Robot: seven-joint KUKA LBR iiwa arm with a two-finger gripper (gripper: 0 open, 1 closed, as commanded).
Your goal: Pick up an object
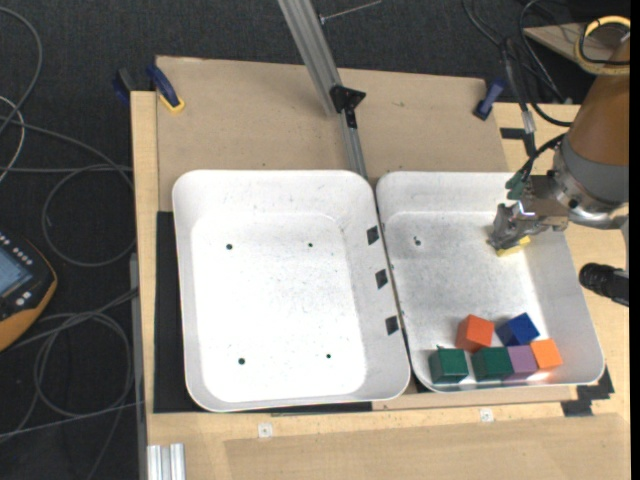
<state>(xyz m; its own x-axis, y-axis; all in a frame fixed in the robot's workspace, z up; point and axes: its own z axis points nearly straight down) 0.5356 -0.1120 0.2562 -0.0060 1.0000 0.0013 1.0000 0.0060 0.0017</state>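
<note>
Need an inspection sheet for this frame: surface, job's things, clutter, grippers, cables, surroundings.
Surface: wooden bench bearing left bin and right bin.
Job's things: six blocks clustered in the right bin's near corner: two orange, two green, one blue, one purple.
Clutter: blue clamps at the bench's far corners.
Grippers: gripper over the right bin's far side, a yellow piece at its tip; hold unclear.
Cables: black cables looping on the floor.
Surroundings: dark carpet, metal pole.

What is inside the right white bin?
In the right bin: six blocks clustered at its near edge, and the gripper over a yellowish piece, mostly covered.
</note>
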